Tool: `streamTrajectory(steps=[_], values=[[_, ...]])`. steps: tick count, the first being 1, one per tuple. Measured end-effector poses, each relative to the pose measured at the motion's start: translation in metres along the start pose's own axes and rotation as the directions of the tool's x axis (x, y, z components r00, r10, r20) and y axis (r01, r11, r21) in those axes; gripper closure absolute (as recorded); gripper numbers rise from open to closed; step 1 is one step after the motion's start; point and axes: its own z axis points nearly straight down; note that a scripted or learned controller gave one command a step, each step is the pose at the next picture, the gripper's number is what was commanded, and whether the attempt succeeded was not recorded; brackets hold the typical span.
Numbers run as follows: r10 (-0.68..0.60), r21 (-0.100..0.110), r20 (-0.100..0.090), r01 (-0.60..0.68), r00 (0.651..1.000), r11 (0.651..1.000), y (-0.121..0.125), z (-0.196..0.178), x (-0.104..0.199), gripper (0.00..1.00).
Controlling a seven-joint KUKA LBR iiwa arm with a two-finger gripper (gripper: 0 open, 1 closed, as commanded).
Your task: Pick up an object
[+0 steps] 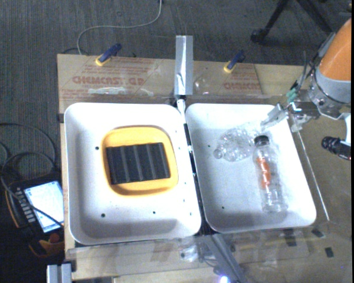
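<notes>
Clear plastic bottle with black cap and orange label (268, 174) lies on its side in the right white bin (224, 208), along the right wall, cap toward the far edge. Crumpled clear plastic piece (235, 144) just beside the cap, toward bin centre. Left white bin (82, 175) holds a yellow tray with a dark ribbed insert (138, 160), mid-floor.

Jaws (281, 115) at the right bin's far right corner, above the rim, nothing between them; open or closed — cannot tell, blurred. Step in hand: approach, probably. Next move calls for descent over the bottle, jaws spanning its width.
</notes>
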Motion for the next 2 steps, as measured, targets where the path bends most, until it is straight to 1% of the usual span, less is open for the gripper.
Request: streamTrajectory(steps=[1, 2], values=[[-0.247, -0.008, 0.000, 0.247, 0.969, 0.969, -0.015, 0.127, -0.009, 0.00], [-0.259, -0.027, 0.018, 0.260, 0.966, 0.965, -0.049, 0.132, 0.000, 0.00]])
